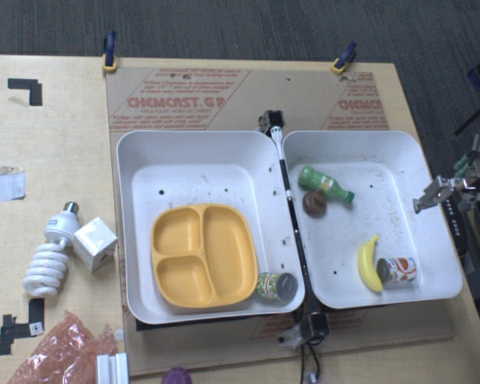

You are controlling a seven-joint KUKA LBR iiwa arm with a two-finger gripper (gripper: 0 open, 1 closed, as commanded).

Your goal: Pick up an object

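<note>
We judge the pick not yet begun: the gripper [432,194] sits at the right bin's [408,154] outer rim, and we cannot tell how it is set. The bottle [325,185], banana [369,263] and can [397,270] (all candidates) lie untouched inside.

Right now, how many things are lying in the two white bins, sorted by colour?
Yellow: 2, the divided plate and the banana
Green: 2, the bottle and the small can
Brown: 1, the round brown item
Orange and white: 1, the can beside the banana
Total: 6
</note>
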